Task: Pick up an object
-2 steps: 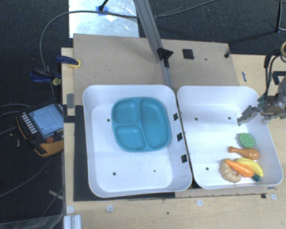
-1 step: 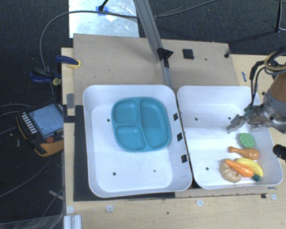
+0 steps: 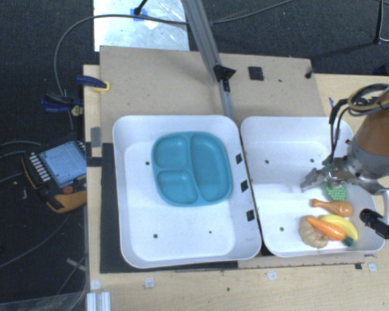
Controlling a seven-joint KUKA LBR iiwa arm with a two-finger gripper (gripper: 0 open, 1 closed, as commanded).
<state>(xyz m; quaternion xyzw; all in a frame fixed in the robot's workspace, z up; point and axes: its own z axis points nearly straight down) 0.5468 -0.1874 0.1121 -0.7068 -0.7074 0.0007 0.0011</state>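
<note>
Several toy foods lie in the front right corner of the right bin: a green piece, a brown drumstick, an orange carrot, a yellow banana and a tan lump. My gripper hangs low over the right bin's floor, just left of the green piece and above the drumstick. Nothing shows held in it. The arm's wrist hides the bin's right wall.
A blue divided plate lies in the left bin. A grey pole slants over the back board to the bins' divide. Black clips sit on the rim between the bins. Cables and a handset lie off the bench at left.
</note>
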